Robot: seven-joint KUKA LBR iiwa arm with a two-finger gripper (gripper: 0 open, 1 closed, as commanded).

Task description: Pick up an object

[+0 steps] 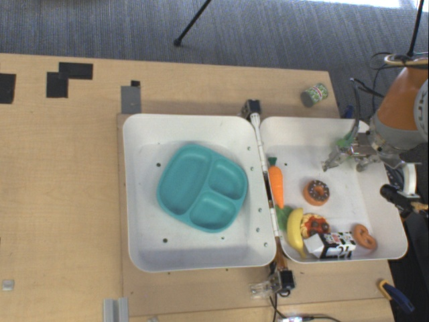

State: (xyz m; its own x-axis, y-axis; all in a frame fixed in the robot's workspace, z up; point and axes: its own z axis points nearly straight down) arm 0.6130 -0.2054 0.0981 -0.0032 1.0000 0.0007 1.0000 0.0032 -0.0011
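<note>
Teal plastic fills the middle of the left bin point(134, 180): a sectioned plate point(203, 187) with three compartments, lying flat and slightly turned. The right bin point(295, 136) sits just beside it on the wooden counter point(60, 200), the two rims touching along a central strip.

The objects to pick from are gathered in the right bin. An orange carrot point(276, 186) lies along the bin's left wall, its green top pointing away from the camera. Below it a yellow banana point(295, 229) rests against a small red and yellow item too small to identify. A black and white carton point(330, 245) lies at the near edge, touching the banana's lower end. A chocolate-topped doughnut point(316, 192) sits near the middle of the bin, apart from the rest, and a plain brown doughnut point(364, 237) lies in the near right corner.

The hand point(342, 156) hovers over the far right part of the right bin, its metal fingers spread apart with nothing between them. It is well apart from the doughnuts and carrot.

A small green can point(314, 94) lies on the counter beyond the right bin.
</note>
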